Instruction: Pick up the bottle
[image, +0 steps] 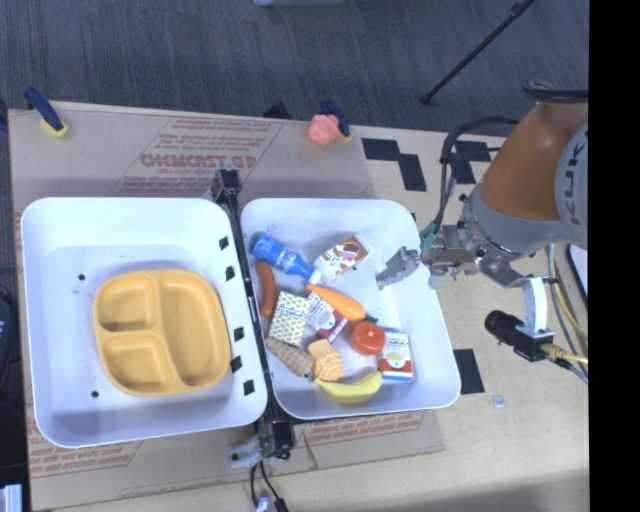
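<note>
The bottle (279, 257) is blue with a white cap and lies on its side in the upper left part of the right bin (432, 340). It points toward a small carton (341, 255). My gripper (398, 266) hangs over the right bin's upper right area, about a hand's width to the right of the bottle and apart from it. The carton lies between the two. The grey arm with its orange band (530, 175) reaches in from the right.
A sausage (265, 288), carrot (336, 300), snack packets (292, 319), tomato (367, 337), juice box (397, 356), banana (349, 388) and cone (289, 356) crowd the right bin. The left bin (60, 225) holds a yellow divided plate (160, 330). A pink object (323, 129) sits behind the bins.
</note>
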